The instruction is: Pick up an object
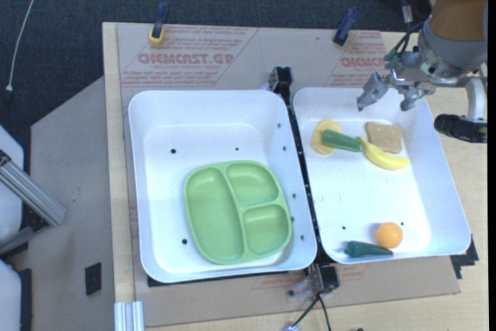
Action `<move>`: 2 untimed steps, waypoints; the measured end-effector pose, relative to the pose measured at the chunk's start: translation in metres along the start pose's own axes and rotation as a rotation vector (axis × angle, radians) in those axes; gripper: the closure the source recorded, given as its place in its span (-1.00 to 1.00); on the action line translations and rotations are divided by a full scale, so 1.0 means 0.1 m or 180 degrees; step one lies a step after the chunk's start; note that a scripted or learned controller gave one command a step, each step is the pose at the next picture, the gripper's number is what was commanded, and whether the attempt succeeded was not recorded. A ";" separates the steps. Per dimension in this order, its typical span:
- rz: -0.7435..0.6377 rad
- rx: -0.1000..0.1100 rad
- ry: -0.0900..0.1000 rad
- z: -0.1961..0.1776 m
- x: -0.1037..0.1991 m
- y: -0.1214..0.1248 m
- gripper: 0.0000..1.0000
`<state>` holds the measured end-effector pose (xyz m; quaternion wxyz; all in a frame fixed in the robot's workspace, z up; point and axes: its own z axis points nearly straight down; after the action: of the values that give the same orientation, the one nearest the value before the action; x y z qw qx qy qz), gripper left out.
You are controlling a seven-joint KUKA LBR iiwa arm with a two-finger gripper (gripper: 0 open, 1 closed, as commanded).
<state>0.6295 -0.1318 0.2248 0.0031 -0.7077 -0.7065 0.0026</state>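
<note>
Right bin [434, 236], contents for your pick:

- Banana [385, 158], bread slice [385, 136] and green-handled yellow piece [333, 139], clustered near the far edge. Toy food by the look: light, stiff, probably slick. Take the banana across its narrow middle.
- Orange [389, 235] and dark green piece [367, 249], near edge. The orange is round and likely to roll; close across its widest part.

Left bin [147, 167]: green divided plate [236, 209].

Gripper [390, 94]: fingers apart, holding nothing, above the right bin's far edge.

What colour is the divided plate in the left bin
Light green; the divided plate shows in the camera view.
</note>
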 end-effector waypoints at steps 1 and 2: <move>-0.0005 -0.0028 -0.0004 -0.05 0.00 0.02 -1.00; -0.0007 -0.0019 0.0000 0.53 0.02 0.09 -1.00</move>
<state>0.6383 -0.1297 0.1721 0.0009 -0.7069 -0.7073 0.0005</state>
